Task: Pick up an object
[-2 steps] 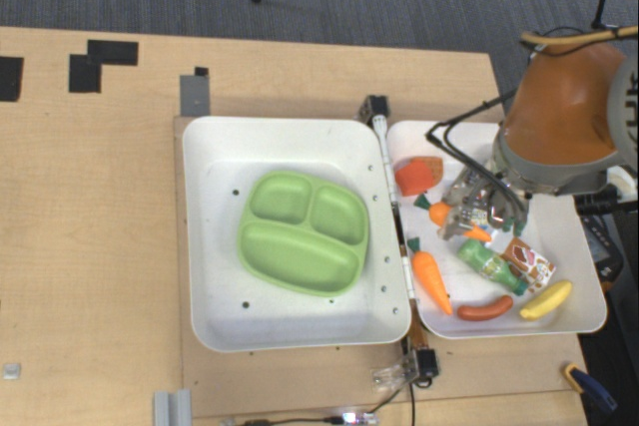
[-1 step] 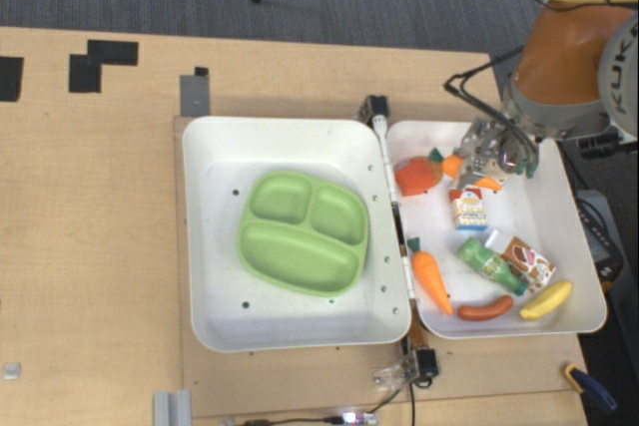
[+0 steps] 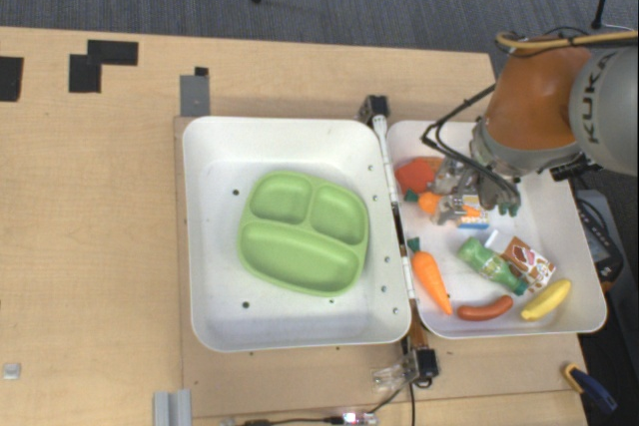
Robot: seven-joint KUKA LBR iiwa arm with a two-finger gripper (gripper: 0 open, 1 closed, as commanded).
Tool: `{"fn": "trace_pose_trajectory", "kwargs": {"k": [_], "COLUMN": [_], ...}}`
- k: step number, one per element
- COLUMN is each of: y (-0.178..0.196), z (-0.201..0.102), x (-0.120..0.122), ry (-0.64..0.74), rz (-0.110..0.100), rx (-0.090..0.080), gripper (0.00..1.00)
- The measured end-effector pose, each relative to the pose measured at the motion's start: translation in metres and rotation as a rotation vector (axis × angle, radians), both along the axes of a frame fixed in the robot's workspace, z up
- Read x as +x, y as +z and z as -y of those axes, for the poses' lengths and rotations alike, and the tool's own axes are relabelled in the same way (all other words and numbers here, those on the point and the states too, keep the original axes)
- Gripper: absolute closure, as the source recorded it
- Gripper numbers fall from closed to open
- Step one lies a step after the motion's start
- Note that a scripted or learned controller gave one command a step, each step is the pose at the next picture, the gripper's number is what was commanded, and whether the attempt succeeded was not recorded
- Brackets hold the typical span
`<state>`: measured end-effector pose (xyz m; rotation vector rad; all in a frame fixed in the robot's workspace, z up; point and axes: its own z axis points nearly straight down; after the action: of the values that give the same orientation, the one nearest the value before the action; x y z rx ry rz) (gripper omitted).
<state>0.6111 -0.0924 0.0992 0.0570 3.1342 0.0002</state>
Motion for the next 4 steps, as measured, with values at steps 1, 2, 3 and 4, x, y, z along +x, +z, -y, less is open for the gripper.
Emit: {"fn": "trace_pose_trajectory", "kwargs": {"k": [1, 2, 3, 4], "y": [-0.001, -0.008, -0.012, -0.012], "z": [0.000, -0.003, -0.009, -0.009], "x": [-0.004, -0.015, -0.026, -0.026], "ry": [0.001, 0.009, 0.213, 0.213], "rz": [-0.020, 0.000, 0.005, 0.004], "rx": [0.001, -0.007, -0.003, -0.002], "gripper": [0.00, 0.00, 0.00, 0.00]}}
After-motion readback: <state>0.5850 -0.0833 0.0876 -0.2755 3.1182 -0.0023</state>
